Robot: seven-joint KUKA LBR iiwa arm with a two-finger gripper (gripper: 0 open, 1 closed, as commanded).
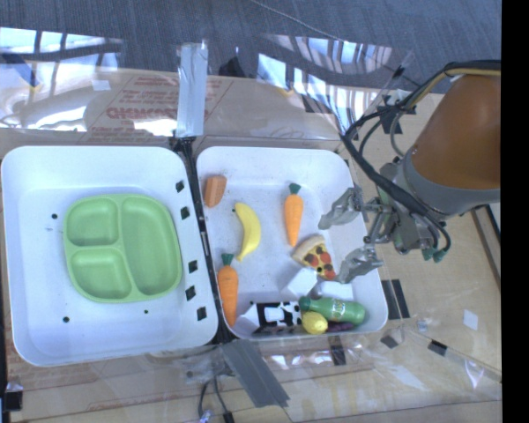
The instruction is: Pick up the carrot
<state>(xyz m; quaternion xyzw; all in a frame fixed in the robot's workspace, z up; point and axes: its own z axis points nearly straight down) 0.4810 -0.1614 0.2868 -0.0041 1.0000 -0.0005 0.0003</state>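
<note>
Toy carrot (293, 215) prob. light, hard plastic, smooth, so apt to slip or roll off a bad pinch; not fragile. Lies flat in right bin (273, 159), green top pointing away from cam, tip toward near side, just inboard of the fingers, well within reach, not touching. Best hold judged across the thick upper body, below the green top, jaws square to its long axis; tapered tip too thin, likely to squirt out. Second carrot (227, 289) further off from the fingers, against the bin's far-side wall, beyond banana (246, 229); wall crowding makes that one harder. Third orange piece (214, 189) up near the same wall, stubby, maybe another carrot end, can't tell. Gripper (352, 234) hangs over the bin's arm-side edge, fingers (342, 208) spread wide apart, nothing between them, touching nothing visible. Pizza slice toy (313, 255) sits just beside the lower finger, between it and the carrot's tip, so could get nudged on approach. Green bottle (335, 309) and yellow lemon-like bit (315, 323) below the lower finger, clear of the path. Green divided plate (122, 246) in left bin (22, 236), well apart, irrelevant. Grasp not yet begun; opening looks ample for carrot width.
</note>
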